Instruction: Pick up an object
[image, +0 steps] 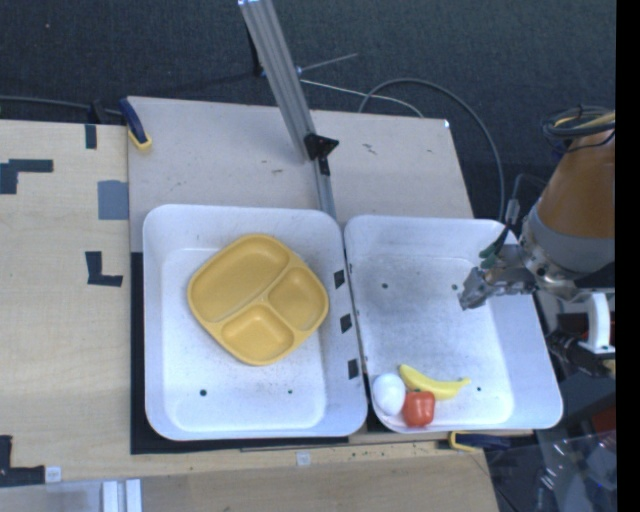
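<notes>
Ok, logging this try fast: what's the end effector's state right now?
End effector: over the right bin, nothing seen in it; open or closed cannot be told.

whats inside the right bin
A banana, a white egg-like ball and a red piece cluster at the right bin's near edge. The end effector hides some floor.

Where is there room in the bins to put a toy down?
The right bin is mostly bare: a wide patch runs from its far wall down to the banana, left of the gripper. Its near corner is crowded with the egg, tomato and banana. In the left bin, a strip lies bare nearer than the yellow tray.
</notes>
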